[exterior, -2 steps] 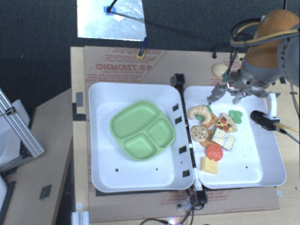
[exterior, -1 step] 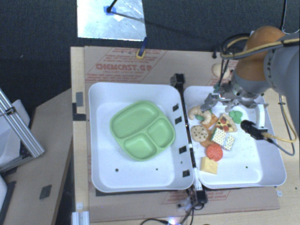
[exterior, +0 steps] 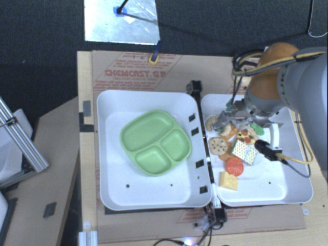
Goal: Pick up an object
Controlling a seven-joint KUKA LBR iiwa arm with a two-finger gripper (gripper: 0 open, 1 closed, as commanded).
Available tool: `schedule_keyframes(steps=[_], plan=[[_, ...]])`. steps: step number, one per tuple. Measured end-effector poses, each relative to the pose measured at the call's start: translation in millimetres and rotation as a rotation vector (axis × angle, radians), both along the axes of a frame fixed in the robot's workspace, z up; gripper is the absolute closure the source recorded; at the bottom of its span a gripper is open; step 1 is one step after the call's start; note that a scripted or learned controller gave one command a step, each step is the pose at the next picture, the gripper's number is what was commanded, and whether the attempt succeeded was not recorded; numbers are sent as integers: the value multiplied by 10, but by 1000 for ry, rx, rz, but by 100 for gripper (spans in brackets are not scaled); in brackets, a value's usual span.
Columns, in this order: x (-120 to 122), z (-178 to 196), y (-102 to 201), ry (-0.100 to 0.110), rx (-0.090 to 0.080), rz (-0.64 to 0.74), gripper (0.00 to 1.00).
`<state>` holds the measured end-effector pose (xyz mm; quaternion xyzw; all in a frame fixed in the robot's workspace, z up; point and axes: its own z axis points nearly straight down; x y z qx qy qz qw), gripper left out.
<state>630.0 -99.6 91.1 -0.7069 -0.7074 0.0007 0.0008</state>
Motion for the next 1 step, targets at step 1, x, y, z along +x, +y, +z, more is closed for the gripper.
schedule_keyframes(steps=[1], plan=[[17,139,-3,-6,0,0,100]])
